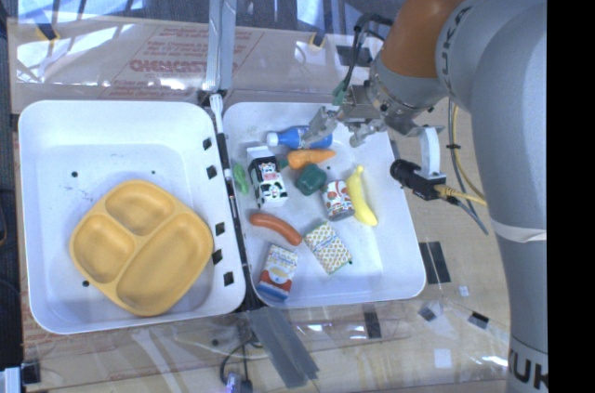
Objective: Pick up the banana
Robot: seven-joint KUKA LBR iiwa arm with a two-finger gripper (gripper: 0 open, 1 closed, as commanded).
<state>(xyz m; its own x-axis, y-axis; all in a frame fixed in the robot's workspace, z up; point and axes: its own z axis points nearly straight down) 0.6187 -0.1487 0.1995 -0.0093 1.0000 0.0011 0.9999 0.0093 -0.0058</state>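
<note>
The yellow banana (361, 196) lies in the right bin (395, 275), near its right side, beside a small can (337, 200). My gripper (341, 127) hangs over the far part of that bin, up and slightly left of the banana and apart from it. Its two fingers (323, 121) stand open with nothing between them. A blue bottle (296, 137) and an orange carrot (311, 157) lie just below and left of the fingers.
The right bin also holds a cow-patterned carton (270, 180), a dark green piece (310, 180), a sausage (276, 228), a patterned box (327, 248) and a juice box (278, 270). A yellow divided plate (139, 244) sits in the left bin (56, 140).
</note>
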